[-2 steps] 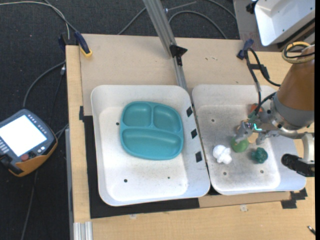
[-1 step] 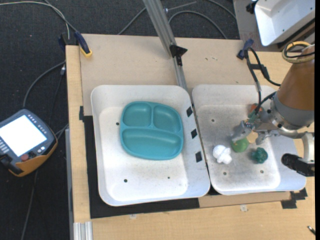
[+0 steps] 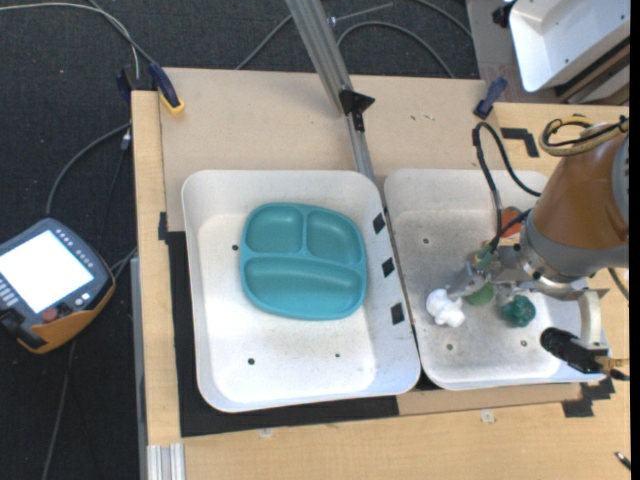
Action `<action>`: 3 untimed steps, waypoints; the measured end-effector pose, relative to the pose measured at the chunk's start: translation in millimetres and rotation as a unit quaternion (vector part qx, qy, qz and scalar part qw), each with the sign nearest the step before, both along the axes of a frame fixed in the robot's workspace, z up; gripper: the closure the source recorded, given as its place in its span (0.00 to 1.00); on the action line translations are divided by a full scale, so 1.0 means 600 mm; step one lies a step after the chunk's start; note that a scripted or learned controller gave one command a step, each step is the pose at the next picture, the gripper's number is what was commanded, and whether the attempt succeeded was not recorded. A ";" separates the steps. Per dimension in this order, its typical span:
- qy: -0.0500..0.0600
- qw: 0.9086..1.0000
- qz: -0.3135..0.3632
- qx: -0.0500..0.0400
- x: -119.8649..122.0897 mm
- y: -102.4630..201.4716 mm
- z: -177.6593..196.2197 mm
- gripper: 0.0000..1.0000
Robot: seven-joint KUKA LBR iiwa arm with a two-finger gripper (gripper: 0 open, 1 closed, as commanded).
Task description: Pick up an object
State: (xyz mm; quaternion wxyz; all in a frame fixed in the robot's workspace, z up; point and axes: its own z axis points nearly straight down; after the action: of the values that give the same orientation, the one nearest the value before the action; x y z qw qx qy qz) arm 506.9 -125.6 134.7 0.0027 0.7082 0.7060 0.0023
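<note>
The claw (image 3: 492, 280) is down low in the right-hand shallow white bin (image 3: 440, 363), among a small green object (image 3: 480, 292), a dark green lump (image 3: 519, 311) and a small white crumpled piece (image 3: 444, 307) to its left; whether it grips anything I cannot tell. Above it rises the grey arm with its orange band (image 3: 588, 193). Over in the left white bin (image 3: 225, 373) lies a teal plastic divided plate (image 3: 302, 260), both bins sitting on the pale wooden worktop (image 3: 260, 118).
</note>
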 end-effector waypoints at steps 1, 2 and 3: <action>-0.009 1.000 0.001 -0.004 0.009 -0.004 -0.016 0.00; 0.002 1.000 0.001 0.000 0.000 0.002 -0.013 1.00; 0.000 1.000 0.003 0.000 0.016 0.006 0.066 1.00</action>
State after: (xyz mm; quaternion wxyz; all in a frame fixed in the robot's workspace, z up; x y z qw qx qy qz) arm 516.5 -121.9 174.6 0.0027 0.7064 0.7078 0.0019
